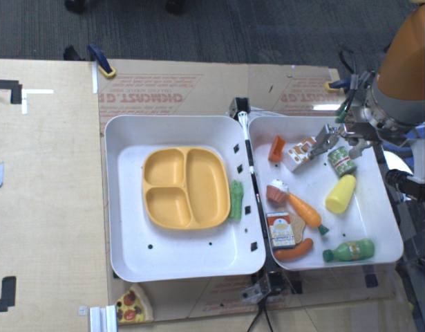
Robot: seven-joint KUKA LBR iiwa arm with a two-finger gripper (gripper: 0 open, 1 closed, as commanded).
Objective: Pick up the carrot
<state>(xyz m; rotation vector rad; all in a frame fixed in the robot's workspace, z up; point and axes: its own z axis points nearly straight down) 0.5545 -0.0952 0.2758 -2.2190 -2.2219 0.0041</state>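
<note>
The carrot point(305, 211), orange with a small green tip, lies at a slant in the middle of the right bin point(381, 206). It touches a pinkish toy point(276, 192) at its upper left end. My gripper point(341, 144) hangs over the bin's far right part, well up and to the right of the carrot. Its fingers point(327, 137) stand open and hold nothing. A green and white can point(341, 162) sits just below them.
Around the carrot lie a yellow bottle point(341, 193), a small printed box point(281, 228), a sausage point(293, 250), a green bottle point(349, 250), a white carton point(300, 153) and an orange piece point(276, 149). The left bin point(129, 254) holds a yellow divided plate point(186, 187) and a green vegetable point(236, 199).
</note>
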